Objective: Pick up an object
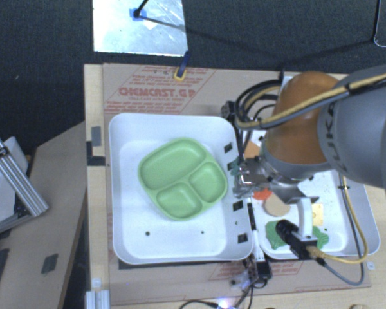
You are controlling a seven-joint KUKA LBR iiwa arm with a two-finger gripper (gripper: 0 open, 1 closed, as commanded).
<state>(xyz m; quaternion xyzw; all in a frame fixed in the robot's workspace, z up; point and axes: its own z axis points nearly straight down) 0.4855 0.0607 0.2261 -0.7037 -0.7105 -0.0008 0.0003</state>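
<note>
Here, left bin holds green tray (divided)

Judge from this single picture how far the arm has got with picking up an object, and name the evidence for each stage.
Done: the arm has reached in over the right bin, low above its small items, a tan disc and green pieces. In hand: nothing visibly; the wrist hides the jaws, so no grasp shows. Left: gripping and lifting an item. The green divided plate lies untouched in the left bin.
</note>
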